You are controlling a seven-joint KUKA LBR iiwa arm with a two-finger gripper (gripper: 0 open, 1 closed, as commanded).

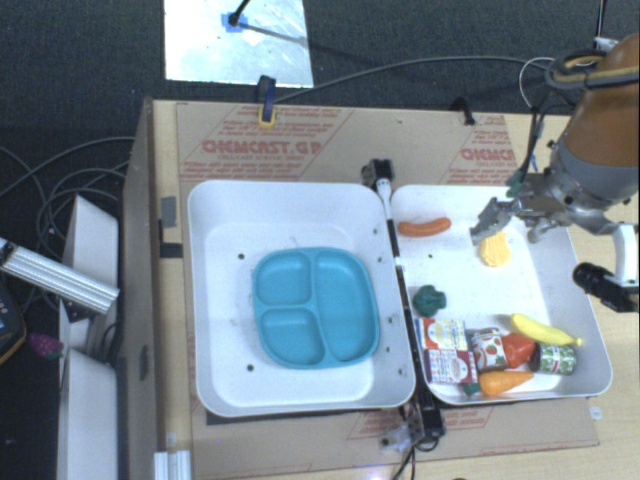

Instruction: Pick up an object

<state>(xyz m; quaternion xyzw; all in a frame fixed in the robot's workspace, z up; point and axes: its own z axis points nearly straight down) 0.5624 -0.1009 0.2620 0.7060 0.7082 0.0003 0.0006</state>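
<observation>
Two white bins sit side by side on a cardboard sheet printed in red; the lettering reads roughly "CHEMCAST G P", the same mark showing partly at the sheet's far right corner.

Left bin: holds a blue divided plate with three compartments, lying flat near the middle.

Right bin: an orange sausage near the far left corner; a dark green lump by the left wall; a yellow rounded item toward the middle. Clustered along the near edge: a red-and-white printed packet, a small can with a red label, a red item, a carrot, a banana, and a second can. Print on packet and cans too small to read.

Gripper reaches in from the right, over the right bin, tips just above the yellow rounded item. Whether it is open or closed cannot be told; no object is seen between its tips.
</observation>
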